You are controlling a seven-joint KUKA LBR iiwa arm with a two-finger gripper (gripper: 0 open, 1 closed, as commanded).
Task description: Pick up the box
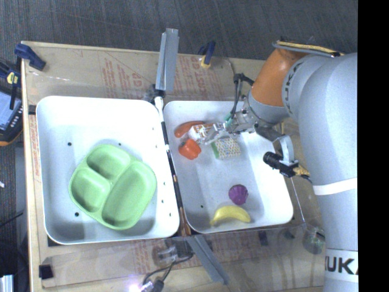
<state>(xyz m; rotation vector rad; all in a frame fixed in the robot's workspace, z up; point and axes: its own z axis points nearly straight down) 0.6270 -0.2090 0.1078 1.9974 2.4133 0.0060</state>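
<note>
Box [227, 146]: small, pale, speckled or mesh-patterned face, roughly square, lying in the upper middle of the right bin [273, 208]. Its top edge meets the gripper [220, 132], which is low over the bin floor at that spot. Cannot tell how the tool is set; the tip is a blur of metal and glare, and the box is not seen between anything.

Just left of the box: an orange-red rounded block [189, 149], and above it an orange, sausage-shaped piece [187, 128], glossy. Lower in the same bin, a small purple rounded item [238, 193], and near the front wall a yellow banana [230, 215], curved, smooth.

Left bin [48, 163]: white, shallow, rounded corners, holding a light green divided plate [112, 186] with three compartments, matte plastic.

Arm [322, 120]: grey casing, orange band, entering from the right.

Bins sit on a wooden bench [91, 62] with printed red lines. Blue clamps [28, 55] at the far edge. Dark carpet-like floor [182, 8] beyond.
</note>
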